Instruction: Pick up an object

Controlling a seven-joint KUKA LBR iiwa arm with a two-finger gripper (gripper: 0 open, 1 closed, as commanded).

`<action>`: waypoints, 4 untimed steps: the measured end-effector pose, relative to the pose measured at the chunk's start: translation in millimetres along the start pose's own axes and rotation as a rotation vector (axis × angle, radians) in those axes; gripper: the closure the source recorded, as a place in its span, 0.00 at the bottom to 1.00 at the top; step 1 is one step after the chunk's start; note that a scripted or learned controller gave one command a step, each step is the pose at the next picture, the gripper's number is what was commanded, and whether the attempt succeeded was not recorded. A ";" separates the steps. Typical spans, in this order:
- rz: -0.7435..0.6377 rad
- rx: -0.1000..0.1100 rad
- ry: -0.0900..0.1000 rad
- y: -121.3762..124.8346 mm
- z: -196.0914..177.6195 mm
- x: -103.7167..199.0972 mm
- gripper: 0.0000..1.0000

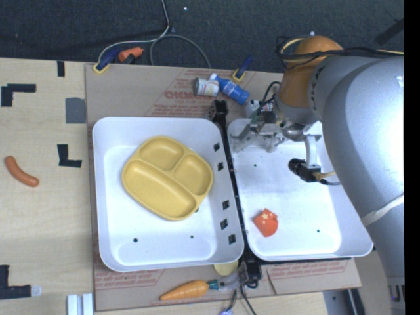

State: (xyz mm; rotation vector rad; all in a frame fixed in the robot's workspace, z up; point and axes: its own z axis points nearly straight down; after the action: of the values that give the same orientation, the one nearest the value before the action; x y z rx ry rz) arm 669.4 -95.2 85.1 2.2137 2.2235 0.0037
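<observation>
A small red toy [266, 222], perhaps a strawberry, lies in the right bin [328, 241] near its front left. My gripper [261, 134] hangs low over the back left corner of that bin, close to the divide between the bins, well behind the red toy and apart from it. I see nothing held in it. The grey arm with its orange band [308, 51] comes in from the right and covers the bin's right side.
A yellow divided plate [168, 176] lies in the left bin [111, 241]. Behind the bins lie a blue and white bottle [223, 87] and clamps [131, 53]. A toy carrot [185, 290] lies in front of the bins and a toy sausage [21, 171] on the bench at far left.
</observation>
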 end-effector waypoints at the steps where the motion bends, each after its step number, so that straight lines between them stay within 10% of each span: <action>1: 0.004 0.001 -0.002 -36.2 -1.4 1.0 0.00; 2: 0.001 0.005 0.001 0.0 0.0 2.2 0.00; 3: 0.012 0.006 -0.004 -21.9 -5.4 -102.9 0.00; 4: 0.002 0.000 -0.002 -82.5 -2.5 -33.3 0.00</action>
State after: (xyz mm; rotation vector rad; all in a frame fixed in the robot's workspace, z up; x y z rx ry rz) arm 587.1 -128.9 87.2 2.2142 2.2205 0.0019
